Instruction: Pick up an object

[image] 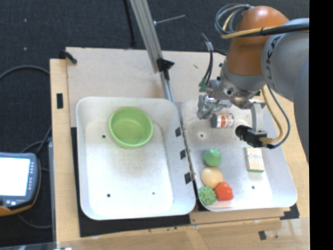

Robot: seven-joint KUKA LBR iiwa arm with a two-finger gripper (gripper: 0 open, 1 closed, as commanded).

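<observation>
Nearest the lens, a red toy (224,191) lies at six o'clock in the right bin (276,191). At twelve o'clock a small can (223,121) is seen just beside the gripper (207,107), whose state cannot be told. The can could be nudged away and rolled.

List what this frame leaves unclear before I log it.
- pincer, camera view: small and blurred under the wrist, so open or shut is unreadable.
- small can: grasped or just lying nearby, unclear; label unreadable.
- yellow packet: print too small.
- green knobbly item: partly hidden behind the bin rim.
</observation>
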